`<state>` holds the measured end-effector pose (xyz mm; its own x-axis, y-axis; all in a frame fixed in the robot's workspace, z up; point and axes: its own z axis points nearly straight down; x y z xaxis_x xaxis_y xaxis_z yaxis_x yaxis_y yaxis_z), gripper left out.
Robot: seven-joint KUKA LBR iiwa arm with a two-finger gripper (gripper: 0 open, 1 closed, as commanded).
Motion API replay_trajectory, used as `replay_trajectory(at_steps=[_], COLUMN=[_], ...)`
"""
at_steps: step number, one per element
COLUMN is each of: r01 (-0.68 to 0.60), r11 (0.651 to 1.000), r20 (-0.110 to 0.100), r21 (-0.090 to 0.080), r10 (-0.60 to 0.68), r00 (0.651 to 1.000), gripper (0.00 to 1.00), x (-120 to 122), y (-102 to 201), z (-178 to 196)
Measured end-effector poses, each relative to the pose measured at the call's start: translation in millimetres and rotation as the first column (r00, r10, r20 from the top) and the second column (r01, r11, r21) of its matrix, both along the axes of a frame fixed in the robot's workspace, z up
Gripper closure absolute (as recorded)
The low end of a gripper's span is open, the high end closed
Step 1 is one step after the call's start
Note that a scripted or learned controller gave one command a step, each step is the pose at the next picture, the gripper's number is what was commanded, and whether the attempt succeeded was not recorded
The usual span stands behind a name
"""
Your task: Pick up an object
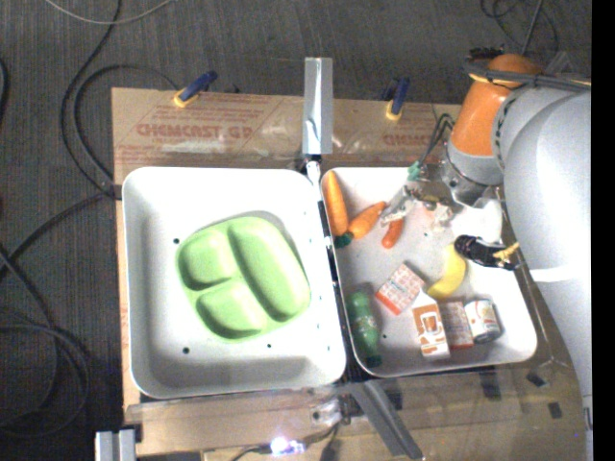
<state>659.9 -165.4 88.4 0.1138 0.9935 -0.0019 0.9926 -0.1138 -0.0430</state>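
Faintly, "CHEMCAST GP" on brown board (207, 131) behind white bins (144, 200).

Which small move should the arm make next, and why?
Probably lower the claw straight down: it hangs over the right bin, near a small carrot, and nothing shows between its fingers.

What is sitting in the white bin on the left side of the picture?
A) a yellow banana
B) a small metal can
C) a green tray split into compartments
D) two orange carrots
C. The left white bin bears the green compartment tray; the yellow banana, the orange carrots and the small metal can all lie in the right white bin.
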Motion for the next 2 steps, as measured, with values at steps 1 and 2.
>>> replay_trajectory(at_steps=[1,2], r01=[0.139,0.138], r11=[0.990,0.990], r20=[0.008,0.026], r21=[-0.003,-0.011], r10=[-0.139,-0.138], r00=[0.990,0.990], gripper=[0.00,1.00], x=[3,6], y=[-1,-1], z=[-1,11])
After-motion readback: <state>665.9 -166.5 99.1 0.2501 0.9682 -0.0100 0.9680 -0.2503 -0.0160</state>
